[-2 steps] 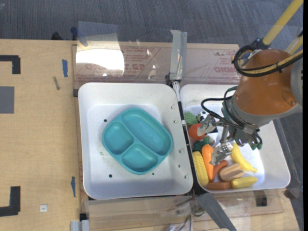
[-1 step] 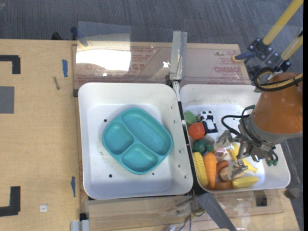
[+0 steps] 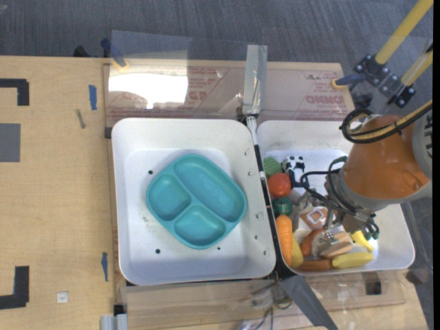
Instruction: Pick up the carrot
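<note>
The carrot [image 3: 283,234] is a long orange piece lying along the left wall of the right bin [image 3: 404,247], near its front. My gripper [image 3: 335,237] hangs low over the pile of toy food in that bin, to the right of the carrot and apart from it. The arm's orange band and wrist cover the bin's right half and hide the gripper's grasp.
Around the carrot lie a red tomato [image 3: 278,183], a green piece [image 3: 273,165], a corn cob [image 3: 295,254], a yellow banana-like piece [image 3: 353,258], and a black-and-white toy [image 3: 295,162]. The left bin [image 3: 130,184] holds a teal divided plate [image 3: 196,199].
</note>
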